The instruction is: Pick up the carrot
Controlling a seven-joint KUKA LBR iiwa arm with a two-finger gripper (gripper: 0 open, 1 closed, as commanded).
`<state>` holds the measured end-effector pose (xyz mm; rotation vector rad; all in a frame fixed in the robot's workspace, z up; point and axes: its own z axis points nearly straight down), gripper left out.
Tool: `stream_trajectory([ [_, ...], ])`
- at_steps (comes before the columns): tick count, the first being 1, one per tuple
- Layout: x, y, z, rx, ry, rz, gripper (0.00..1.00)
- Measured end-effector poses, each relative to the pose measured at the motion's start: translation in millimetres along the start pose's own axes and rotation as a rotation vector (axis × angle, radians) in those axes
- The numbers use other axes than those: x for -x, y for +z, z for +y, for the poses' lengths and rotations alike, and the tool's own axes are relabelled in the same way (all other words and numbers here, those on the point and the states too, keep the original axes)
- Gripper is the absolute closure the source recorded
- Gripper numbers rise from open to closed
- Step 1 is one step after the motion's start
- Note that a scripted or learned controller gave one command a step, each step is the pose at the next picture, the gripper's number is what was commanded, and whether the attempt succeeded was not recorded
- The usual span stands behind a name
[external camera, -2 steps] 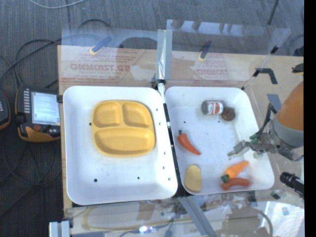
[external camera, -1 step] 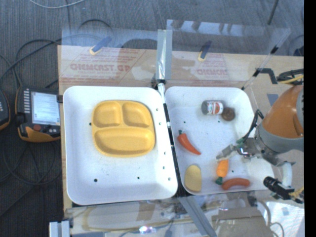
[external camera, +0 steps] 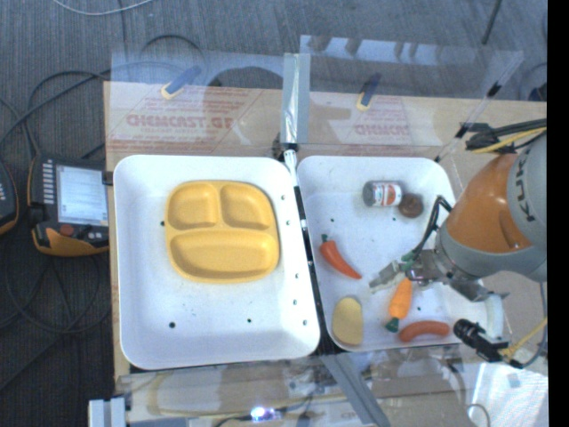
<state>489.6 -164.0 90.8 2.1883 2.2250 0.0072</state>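
The grey and orange arm [external camera: 498, 216] reaches in from the right, with its gripper [external camera: 402, 277] held low.

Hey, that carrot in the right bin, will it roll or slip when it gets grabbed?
The carrot looks like a stiff, glossy toy, so probably light and somewhat slippery. Its tapered round shape may squirt from a squeeze or roll toward the sausage nearby.

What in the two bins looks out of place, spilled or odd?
Only one thing stands out: the small can in the right bin lies on its side rather than upright. The yellow tray sits flat in the left bin, and the carrot lies at the tool.
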Motion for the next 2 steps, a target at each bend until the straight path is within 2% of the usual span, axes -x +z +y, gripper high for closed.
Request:
stream_trajectory([
  [1, -0.8, -7.2, 1.1, -0.003, 0.000, 0.005, 1.00],
  [2, -59.3, -99.8, -2.5, -0.024, 0.043, 0.010, 1.00],
])
